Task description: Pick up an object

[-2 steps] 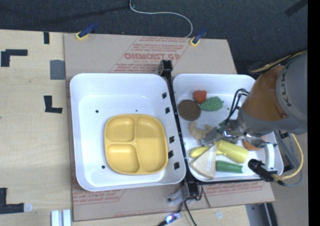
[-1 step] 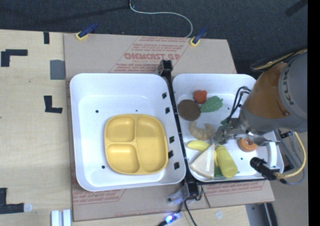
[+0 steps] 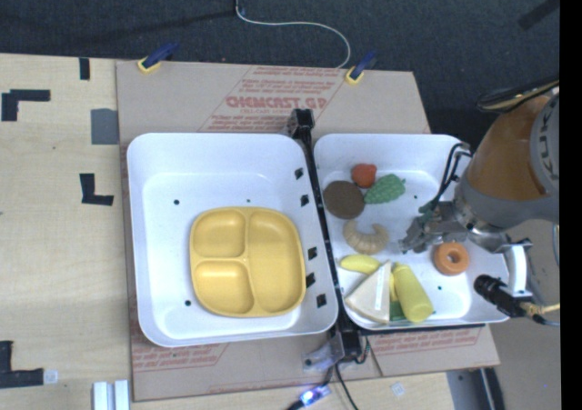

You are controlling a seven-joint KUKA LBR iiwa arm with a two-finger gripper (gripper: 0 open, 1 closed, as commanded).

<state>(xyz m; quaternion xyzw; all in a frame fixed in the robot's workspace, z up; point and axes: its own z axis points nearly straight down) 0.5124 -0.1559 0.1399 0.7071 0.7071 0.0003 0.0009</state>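
The right bin (image 3: pixel 409 146) holds several toy foods: a red tomato (image 3: pixel 365 174), a green leaf (image 3: pixel 386 188), a brown round cookie (image 3: pixel 344 199), a tan croissant (image 3: pixel 366 235), a yellow banana piece (image 3: pixel 359 264), a cream wedge (image 3: pixel 371 295), a yellow bottle (image 3: pixel 411 294) and an orange donut (image 3: pixel 451 258). My gripper (image 3: pixel 420 234) hangs low in this bin, just left of the donut and right of the croissant. Nothing shows between its dark fingers.
The left bin (image 3: pixel 159 163) holds a yellow divided plate (image 3: pixel 246 261). A black divider (image 3: pixel 316 217) runs between the bins. The grey and orange arm (image 3: pixel 509 172) covers the right bin's right rim. Cardboard lies under both bins.
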